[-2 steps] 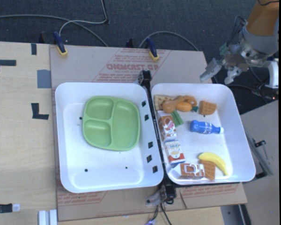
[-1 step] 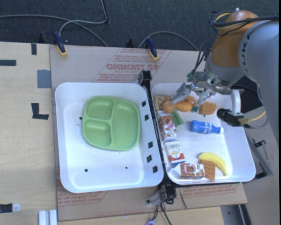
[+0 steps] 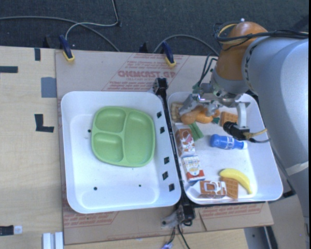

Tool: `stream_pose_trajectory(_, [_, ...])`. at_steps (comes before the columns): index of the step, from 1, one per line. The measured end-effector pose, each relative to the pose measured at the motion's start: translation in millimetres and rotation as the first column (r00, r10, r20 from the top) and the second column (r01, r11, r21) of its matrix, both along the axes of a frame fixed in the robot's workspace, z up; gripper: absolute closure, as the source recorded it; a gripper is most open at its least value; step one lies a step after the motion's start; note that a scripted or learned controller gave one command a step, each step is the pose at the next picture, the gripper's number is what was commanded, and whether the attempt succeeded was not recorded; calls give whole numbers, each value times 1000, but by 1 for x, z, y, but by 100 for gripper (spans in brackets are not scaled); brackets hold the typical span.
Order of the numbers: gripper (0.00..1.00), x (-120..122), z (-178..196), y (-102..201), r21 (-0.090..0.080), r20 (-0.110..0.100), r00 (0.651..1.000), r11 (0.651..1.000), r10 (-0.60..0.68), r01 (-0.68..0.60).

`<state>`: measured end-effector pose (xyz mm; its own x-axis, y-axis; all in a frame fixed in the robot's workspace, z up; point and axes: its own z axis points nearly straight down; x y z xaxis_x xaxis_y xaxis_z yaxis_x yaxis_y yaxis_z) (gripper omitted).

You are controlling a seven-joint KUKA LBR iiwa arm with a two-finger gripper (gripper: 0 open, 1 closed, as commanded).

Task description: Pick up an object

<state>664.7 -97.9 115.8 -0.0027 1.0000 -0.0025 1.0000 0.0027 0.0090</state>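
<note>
Toy food of an orange colour [image 3: 196, 117], likely a light, stiff plastic carrot with a green top, lies near the far edge of the right bin [image 3: 264, 183], toward its left wall. It is judged easy to lift but smooth; a hold across its thick middle would be safest. The gripper [image 3: 205, 104] is seen directly over it, close or touching. Whether the pincer is wide or closed cannot be told.

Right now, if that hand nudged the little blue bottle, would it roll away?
Probably: the blue bottle lies on its side on the right bin's flat floor, and its rounded body looks apt to roll. It seems small, likely light. Smooth plastic might slip.
</note>
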Motion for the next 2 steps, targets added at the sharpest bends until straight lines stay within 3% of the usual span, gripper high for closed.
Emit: stream_pose_trajectory(2, [0,7,-15,-17,-1,1,1000,1000,4,-4])
